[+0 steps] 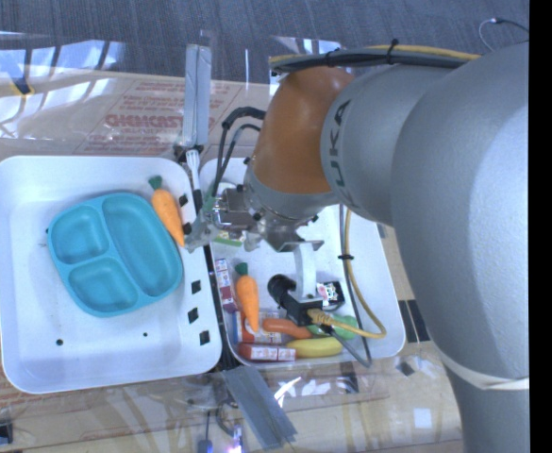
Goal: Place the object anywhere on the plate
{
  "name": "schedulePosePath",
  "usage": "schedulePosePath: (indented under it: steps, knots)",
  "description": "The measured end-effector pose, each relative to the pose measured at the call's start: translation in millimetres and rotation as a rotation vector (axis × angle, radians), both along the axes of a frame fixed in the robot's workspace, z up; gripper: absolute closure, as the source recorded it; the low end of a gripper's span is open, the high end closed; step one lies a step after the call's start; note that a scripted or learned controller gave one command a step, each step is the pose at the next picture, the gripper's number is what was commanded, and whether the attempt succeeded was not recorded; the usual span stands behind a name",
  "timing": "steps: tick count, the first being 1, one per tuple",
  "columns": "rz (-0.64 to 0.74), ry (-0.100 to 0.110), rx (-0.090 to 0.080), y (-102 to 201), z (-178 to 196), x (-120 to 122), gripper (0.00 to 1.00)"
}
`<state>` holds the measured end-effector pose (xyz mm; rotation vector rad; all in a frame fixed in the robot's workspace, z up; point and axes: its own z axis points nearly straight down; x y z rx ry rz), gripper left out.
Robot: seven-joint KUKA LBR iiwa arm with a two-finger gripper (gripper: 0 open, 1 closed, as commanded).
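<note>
Carrots: two, one (167, 214) beside plate (115, 253); one (247, 297) right bin (384, 300)

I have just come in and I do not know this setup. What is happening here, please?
A grey KUKA arm reaches in from the right over two white bins. A blue plate with three compartments lies in the left bin. One toy carrot lies at the plate's upper right edge, partly on the rim. The right bin holds another carrot, a yellow banana and other small items. The arm's wrist hides its working end.
</note>
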<state>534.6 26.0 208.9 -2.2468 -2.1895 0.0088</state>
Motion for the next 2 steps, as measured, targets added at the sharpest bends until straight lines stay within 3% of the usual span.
schedulePosePath:
  steps: [2]
  knots:
    - [0.000, 0.000, 0.000, 0.0, 0.0, 0.0, 0.00]
